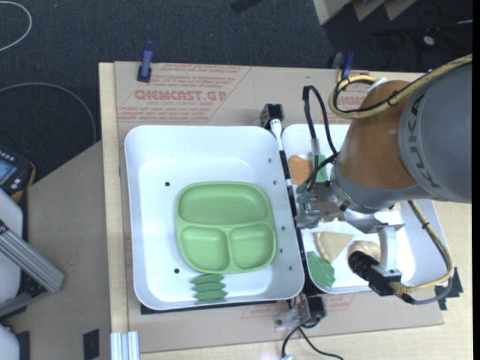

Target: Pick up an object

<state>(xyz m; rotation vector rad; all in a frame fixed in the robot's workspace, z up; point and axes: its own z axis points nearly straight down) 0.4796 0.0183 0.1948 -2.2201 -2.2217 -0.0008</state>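
Your claw [309, 210] sits low at the right bin's [429, 238] left edge; I cannot tell its state. Center over one item, like the green piece [322, 270], before closing.

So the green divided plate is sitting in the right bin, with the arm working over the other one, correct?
Not quite. The camera view shows the green divided plate lying in the left bin, not the right one. The arm is over the right bin, so it is indeed working over the other one.
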